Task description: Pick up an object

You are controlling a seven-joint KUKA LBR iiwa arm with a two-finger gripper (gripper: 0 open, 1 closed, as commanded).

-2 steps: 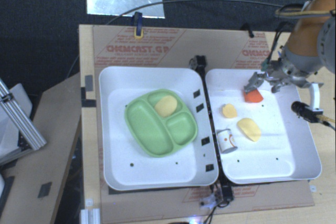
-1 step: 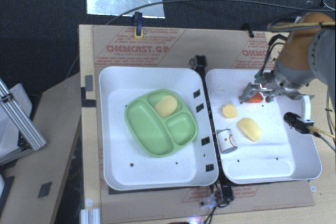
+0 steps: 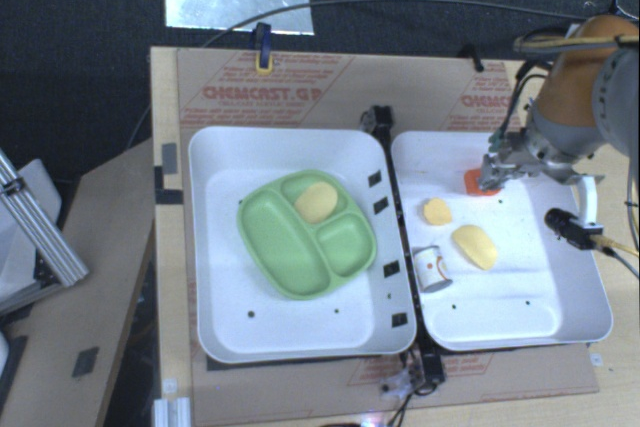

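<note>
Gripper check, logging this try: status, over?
Gripper down in right bin, at the orange piece; grasp unconfirmed. Two yellow pieces and small can lie loose nearby. Nothing blocking.

High slanted view over both bins (image 3: 300,335)

orange object (image 3: 474,182) partly hidden behind pincer (image 3: 490,177), arm (image 3: 590,95) cut off at right edge

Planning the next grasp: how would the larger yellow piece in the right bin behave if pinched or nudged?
The larger yellow piece looks rounded and smooth, so it may slip from a pinch. Its oblong shape suggests rolling sideways when nudged. It seems small and probably light.
</note>
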